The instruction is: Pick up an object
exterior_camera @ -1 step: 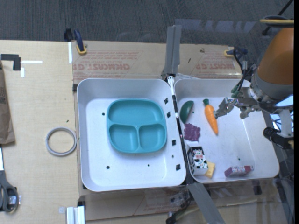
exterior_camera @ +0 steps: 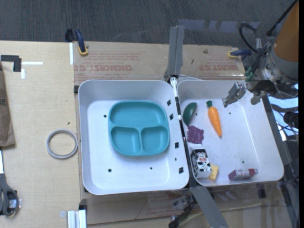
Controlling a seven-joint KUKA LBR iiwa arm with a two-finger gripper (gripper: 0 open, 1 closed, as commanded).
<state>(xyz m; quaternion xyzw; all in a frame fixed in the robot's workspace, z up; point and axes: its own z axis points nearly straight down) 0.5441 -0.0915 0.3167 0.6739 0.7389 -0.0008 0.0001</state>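
Pincer [exterior_camera: 243,93]: seen at upper right of the right bin [exterior_camera: 266,141], over its far rim; fingers look apart w/ nothing between them, though small in the view
Arm: grey w/ orange band, reaching in from the right, wrist above the bin's far right corner
Task thing: none is named; carrot [exterior_camera: 215,120] is judged the likeliest pick, being nearest the pincer
Carrot pos.: lying flat on the bin floor, green tip toward the far rim, point toward the near side; just beside a dark green piece [exterior_camera: 189,112], apart from the purple item [exterior_camera: 195,135]
Handling (judged): prob. a light, stiff plastic toy; smooth and tapered, so it may slip or roll if pinched near the thin end
Grip spot (judged): thick upper part, across the short axis, fingers either side
Other items: cow-print carton [exterior_camera: 201,162] w/ a yellow block [exterior_camera: 213,173] touching it at the near rim; red packet [exterior_camera: 242,174] near the near right corner
Left bin [exterior_camera: 90,141]: teal divided plate [exterior_camera: 139,128] sits in the middle
Surface [exterior_camera: 38,108]: a grey ring [exterior_camera: 62,143] lies left of the bins
Progress (judged): nothing gripped yet; descent not begun
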